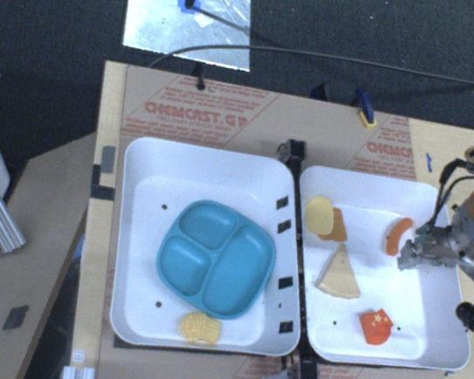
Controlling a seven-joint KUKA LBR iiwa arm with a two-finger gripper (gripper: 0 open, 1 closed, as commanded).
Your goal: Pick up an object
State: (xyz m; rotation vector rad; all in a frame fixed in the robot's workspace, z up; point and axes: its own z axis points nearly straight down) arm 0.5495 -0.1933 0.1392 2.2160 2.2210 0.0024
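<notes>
Your gripper hangs over the right bin, just beside the orange sausage at its far right. Whether the jaws are open, I cannot tell. The sausage looks light, smooth, likely slippery; pinch across its middle.

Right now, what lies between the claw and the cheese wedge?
Camera view: bare white bin floor separates the claw from the cheese wedge. The orange sausage sits just above that line.

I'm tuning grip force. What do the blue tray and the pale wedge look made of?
Blue tray: likely moulded plastic, smooth with a soft sheen and rounded compartment ridges. Pale wedge: looks like matte plastic or rubber toy food, uniform cream; which one can't be told.
</notes>
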